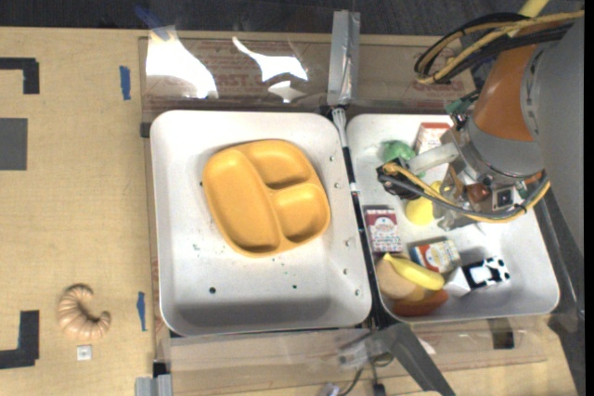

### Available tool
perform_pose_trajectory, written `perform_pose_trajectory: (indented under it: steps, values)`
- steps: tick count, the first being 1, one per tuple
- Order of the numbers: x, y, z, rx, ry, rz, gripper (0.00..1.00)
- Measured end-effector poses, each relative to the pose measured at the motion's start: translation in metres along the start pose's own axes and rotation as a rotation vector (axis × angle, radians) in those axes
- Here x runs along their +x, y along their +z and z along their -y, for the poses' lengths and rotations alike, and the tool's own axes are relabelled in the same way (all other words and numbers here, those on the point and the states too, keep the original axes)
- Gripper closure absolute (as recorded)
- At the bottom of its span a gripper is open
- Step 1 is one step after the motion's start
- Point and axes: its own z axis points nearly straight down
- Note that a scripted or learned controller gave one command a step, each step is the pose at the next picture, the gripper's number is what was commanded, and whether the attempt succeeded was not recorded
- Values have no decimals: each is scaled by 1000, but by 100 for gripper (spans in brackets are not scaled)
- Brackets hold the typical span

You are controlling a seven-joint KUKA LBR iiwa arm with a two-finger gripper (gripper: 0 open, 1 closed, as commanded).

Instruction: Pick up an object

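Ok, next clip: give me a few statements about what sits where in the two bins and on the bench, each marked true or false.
1. The yellow divided tray lies in the left bin. True.
2. The banana lies in the left bin. False: it lies in the right bin, near the front edge.
3. The arm reaches over the right bin. True.
4. The croissant-shaped toy lies inside a bin. False: it lies on the bench, left of both bins.
5. The black-and-white object lies in the right bin. True.
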Motion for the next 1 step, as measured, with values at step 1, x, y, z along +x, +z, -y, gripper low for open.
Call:
perform_pose_trajectory:
  steps: [1]
  values:
    - [10, -37, 9, -1, -340, -2, 100]
